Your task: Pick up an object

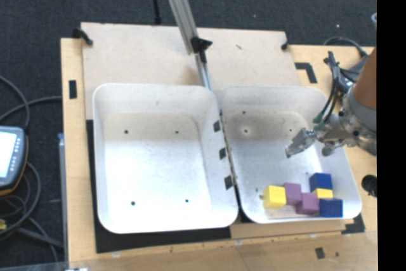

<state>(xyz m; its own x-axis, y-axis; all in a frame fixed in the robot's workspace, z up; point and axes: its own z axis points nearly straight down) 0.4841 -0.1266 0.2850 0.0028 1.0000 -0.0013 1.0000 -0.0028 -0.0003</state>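
Nearest the camera, the front edge of the bench (190,251) was seen, with a handheld screen (9,158) and cables off its left side. Next came the left bin (101,136), then a slanted metal rail (181,6) reaching down to the seam between the bins. In the right bin (254,101), blocks were clustered at the front corner: a yellow block (275,196), touching it a purple block (293,193), a second purple block (309,203), and blue blocks (327,200) with a small yellow one among them. The gripper (298,144) was held above bare bin floor behind the cluster, nothing between its fingers; whether they were spread could not be told. A clean grasp was judged likeliest on the yellow block at the cluster's exposed left end. Crowding neighbours and the near bin wall were judged the chief obstacles.
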